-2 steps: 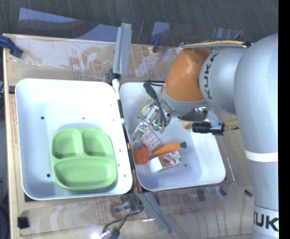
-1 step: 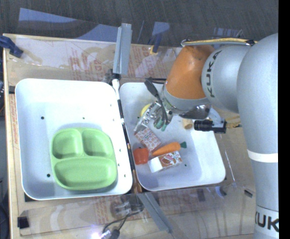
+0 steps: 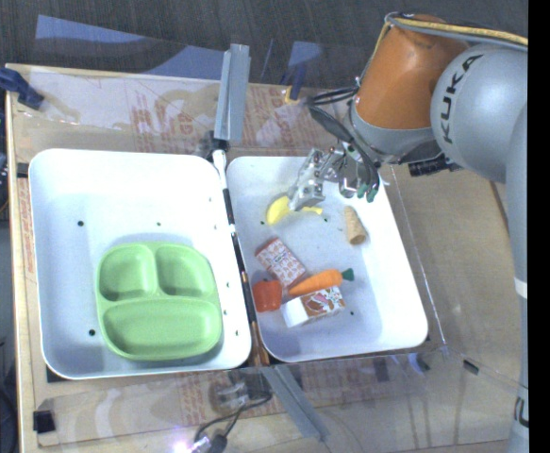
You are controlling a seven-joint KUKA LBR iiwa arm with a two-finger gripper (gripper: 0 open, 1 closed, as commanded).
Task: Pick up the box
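Observation:
Two box-like things lie in the right bin (image 3: 402, 291). A small red-brown patterned box (image 3: 279, 259) sits near the bin's middle. A white and red carton (image 3: 315, 306) lies toward the front, just below an orange carrot (image 3: 316, 281). My gripper (image 3: 334, 188) hovers over the far part of this bin, well behind both boxes. It is open, with nothing between its fingers. One silver finger (image 3: 308, 188) stands right beside a yellow banana-shaped piece (image 3: 279, 209).
A tan cork-like piece (image 3: 354, 225) lies right of the banana. A red item (image 3: 267, 295) rests against the divider wall. The left bin (image 3: 58, 253) holds a green compartment tray (image 3: 159, 300). The arm's orange band (image 3: 397, 74) looms over the far right corner.

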